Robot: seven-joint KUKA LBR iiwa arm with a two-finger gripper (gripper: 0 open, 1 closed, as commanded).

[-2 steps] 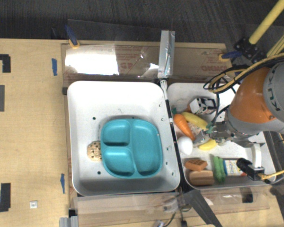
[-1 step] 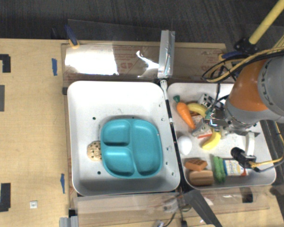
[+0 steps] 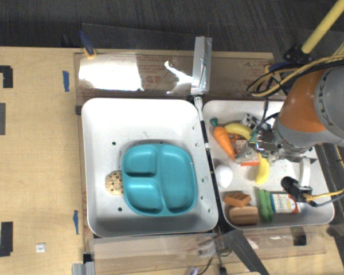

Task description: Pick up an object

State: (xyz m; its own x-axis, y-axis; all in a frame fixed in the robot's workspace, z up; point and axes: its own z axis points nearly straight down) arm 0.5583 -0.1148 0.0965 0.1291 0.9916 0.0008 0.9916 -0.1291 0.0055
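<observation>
My gripper [image 3: 253,149] hangs low over the middle of the right bin [image 3: 324,211]. Its metal tip is among the toy food there. An orange carrot [image 3: 223,140] lies just to its left, and a yellow banana [image 3: 237,129] sits at its upper left. Another yellow piece [image 3: 262,171] lies just below the gripper, beside a thin red strip [image 3: 249,163]. A white egg [image 3: 223,175] rests further left. Nothing is visibly lifted off the bin floor.
The front of the right bin holds two brown bread-like pieces [image 3: 238,199] [image 3: 243,215], a green item [image 3: 265,205] and a small bottle [image 3: 286,203]. The left bin [image 3: 97,125] holds a teal divided plate [image 3: 159,178] and a cookie [image 3: 114,182]. Cables run behind the arm.
</observation>
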